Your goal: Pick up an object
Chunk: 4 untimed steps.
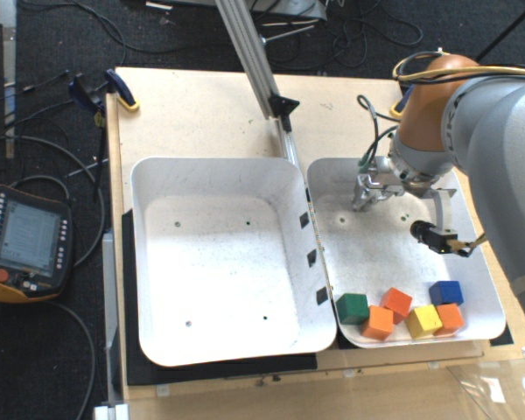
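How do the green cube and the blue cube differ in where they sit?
The green cube sits at the left end of the cluster, nearest the divider; the blue cube sits toward the right end. Green touches one orange cube; blue sits behind the yellow cube. Both lie in the right bin.

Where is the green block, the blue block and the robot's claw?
green block (353,308): camera view, its top face.
blue block (446,292): camera view, its top face.
gripper (365,199): camera view, between its fingertips.
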Each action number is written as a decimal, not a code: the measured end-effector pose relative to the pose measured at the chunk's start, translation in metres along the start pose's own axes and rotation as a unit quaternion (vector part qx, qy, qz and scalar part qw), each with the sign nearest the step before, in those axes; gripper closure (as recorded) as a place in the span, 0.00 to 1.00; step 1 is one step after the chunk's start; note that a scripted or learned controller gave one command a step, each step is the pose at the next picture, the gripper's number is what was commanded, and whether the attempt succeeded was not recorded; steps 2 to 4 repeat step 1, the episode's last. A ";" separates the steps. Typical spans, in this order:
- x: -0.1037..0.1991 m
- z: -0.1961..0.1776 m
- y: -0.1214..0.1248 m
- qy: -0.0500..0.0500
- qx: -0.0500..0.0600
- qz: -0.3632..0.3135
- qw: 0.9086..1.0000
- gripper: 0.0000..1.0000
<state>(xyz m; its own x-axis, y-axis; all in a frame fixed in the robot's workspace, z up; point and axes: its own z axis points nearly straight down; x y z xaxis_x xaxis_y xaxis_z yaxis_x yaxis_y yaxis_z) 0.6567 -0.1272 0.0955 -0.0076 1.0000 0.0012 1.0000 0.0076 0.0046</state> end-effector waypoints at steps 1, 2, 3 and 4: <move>-0.003 0.000 -0.002 -0.001 0.002 0.002 1.000 0.00; -0.003 0.000 -0.002 -0.001 0.002 0.002 1.000 0.00; -0.003 0.000 -0.002 -0.001 0.002 0.002 1.000 0.00; -0.003 0.000 -0.002 -0.001 0.002 0.002 1.000 0.00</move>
